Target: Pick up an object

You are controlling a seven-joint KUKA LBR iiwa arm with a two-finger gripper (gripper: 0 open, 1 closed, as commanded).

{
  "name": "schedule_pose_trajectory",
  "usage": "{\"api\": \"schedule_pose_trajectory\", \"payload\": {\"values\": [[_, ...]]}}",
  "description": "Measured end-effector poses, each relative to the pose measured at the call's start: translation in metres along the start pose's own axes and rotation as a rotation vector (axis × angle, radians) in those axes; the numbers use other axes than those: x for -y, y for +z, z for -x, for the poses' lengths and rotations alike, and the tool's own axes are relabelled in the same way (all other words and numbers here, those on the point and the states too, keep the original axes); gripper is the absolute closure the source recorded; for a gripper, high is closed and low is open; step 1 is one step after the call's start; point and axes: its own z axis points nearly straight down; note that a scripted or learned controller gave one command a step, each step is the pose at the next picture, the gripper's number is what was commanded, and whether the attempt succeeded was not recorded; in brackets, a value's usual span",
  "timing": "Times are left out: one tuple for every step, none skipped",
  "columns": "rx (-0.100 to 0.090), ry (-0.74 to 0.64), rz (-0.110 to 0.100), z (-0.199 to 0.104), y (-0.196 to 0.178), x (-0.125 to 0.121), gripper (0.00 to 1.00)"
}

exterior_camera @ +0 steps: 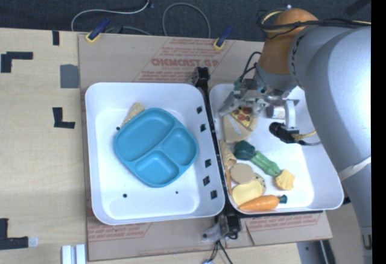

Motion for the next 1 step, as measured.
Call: {"api": "schedule_pose_trajectory", "payload": {"values": [[0.0, 0.001, 0.0, -0.0002, 0.0, 0.0, 0.0]]}}
